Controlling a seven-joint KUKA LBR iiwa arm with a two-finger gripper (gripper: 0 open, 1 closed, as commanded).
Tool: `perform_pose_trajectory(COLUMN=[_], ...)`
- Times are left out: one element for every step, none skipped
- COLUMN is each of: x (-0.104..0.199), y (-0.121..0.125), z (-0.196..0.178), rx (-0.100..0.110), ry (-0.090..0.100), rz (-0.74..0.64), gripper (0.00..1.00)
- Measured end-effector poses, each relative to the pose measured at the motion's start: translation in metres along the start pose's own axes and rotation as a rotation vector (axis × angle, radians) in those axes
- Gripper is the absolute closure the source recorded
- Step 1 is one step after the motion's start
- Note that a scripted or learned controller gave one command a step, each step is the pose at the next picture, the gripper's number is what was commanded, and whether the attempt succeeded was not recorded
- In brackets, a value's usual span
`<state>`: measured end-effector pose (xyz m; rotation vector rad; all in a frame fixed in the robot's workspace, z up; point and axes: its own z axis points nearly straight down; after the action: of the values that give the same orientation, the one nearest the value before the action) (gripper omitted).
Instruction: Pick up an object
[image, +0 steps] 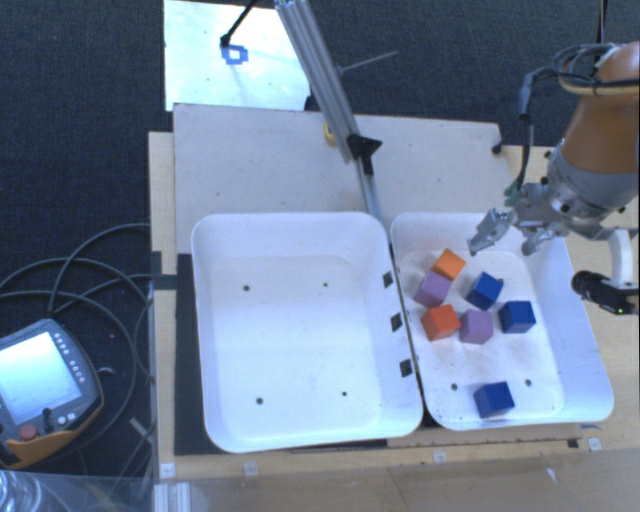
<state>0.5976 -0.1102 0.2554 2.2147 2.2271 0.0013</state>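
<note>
Nearest: blue cube (494, 398) at six o'clock in right bin (590, 395); remaining cubes clustered centrally. Gripper (512, 231) hovers at twelve o'clock, fingers spread wide, holding nothing.

No legible text or labels anywhere.

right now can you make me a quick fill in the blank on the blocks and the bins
1. All the blocks lie in the ____ bin of the camera view.
2. The number of blue blocks there is ____.
3. The blue block nearest the view's bottom edge lies ____ from the other blocks.
4. The gripper hovers over the bin's ____ end, above the upper orange block.

Missing words: right; three; apart; far
</note>
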Motion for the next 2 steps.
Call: perform_pose_trajectory(x=[0.0, -0.007], y=[0.0, -0.002], z=[0.0, 0.044], rx=[-0.001, 0.003], ry=[0.0, 0.0], rz=[0.001, 0.004], gripper=[0.0, 0.0])
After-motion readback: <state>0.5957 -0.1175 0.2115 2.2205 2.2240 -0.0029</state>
